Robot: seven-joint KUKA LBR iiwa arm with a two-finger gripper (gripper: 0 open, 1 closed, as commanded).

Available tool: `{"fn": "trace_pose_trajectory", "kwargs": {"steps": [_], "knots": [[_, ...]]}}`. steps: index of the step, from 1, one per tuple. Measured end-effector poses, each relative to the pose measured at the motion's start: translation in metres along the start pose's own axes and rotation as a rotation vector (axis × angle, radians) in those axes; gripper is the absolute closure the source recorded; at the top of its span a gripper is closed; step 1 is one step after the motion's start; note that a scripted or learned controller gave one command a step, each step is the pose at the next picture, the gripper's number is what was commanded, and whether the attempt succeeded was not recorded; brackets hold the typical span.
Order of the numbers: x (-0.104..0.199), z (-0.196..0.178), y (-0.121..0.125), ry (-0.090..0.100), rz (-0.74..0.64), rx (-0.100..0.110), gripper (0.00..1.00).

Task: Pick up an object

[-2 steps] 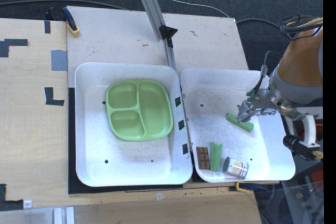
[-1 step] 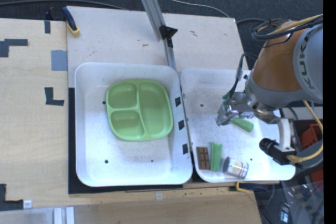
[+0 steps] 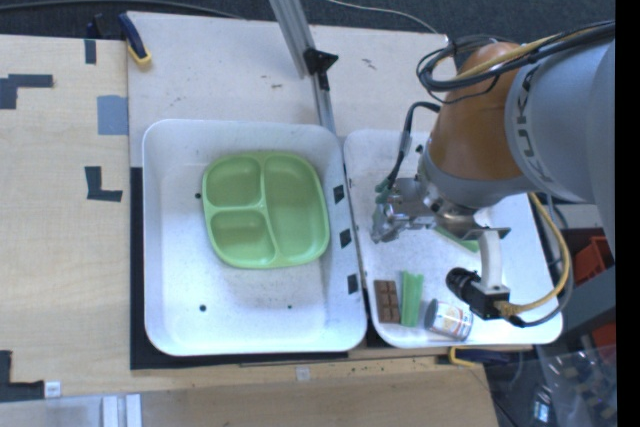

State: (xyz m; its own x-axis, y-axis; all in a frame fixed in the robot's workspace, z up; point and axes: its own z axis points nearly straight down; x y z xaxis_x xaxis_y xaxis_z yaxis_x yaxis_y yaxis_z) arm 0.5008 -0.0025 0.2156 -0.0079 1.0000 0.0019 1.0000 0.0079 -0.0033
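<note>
Three objects (image 3: 410, 300) below fingers (image 3: 385, 225)

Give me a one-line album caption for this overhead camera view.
Grey-and-orange arm lowers its pincer into the right bin; a green divided plate lies in the left bin.

On my screen the arm (image 3: 565, 120) is a thick grey cylinder, and a wide orange band (image 3: 475, 130) goes around it above the wrist. Thin black cables loop over the orange part. The gripper (image 3: 392, 220) is small, of grey metal. A white bracket with a black round piece and a yellow cable hangs beside the wrist.
</note>
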Motion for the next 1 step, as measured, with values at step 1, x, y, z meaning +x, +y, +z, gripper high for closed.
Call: {"fn": "trace_pose_trajectory", "kwargs": {"steps": [1], "knots": [[0.0578, -0.0124, 0.0064, 0.000, 0.000, -0.002, 1.00]]}}
